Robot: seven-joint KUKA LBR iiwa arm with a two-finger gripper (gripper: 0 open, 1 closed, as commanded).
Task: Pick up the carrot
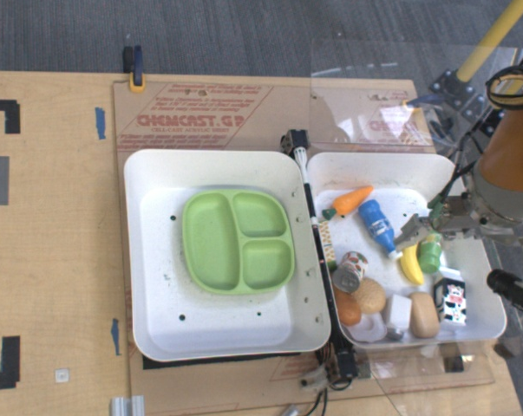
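Observation:
The carrot [352, 200], orange with a green top, lies in the back left part of the right bin [491, 319], just above a blue bottle [378, 226]. My gripper [424, 222] hangs over the right half of that bin, to the right of the carrot and apart from it, near a green item [430, 254]. Its fingers look open, with nothing between them. The grey arm with its orange band [511, 159] comes in from the right.
The right bin also holds a yellow banana [411, 269], a small can [350, 271], round brownish foods [370, 295], a white cup [398, 315] and a black-and-white carton [453, 300]. A green divided plate [239, 241] sits in the left bin [148, 258].

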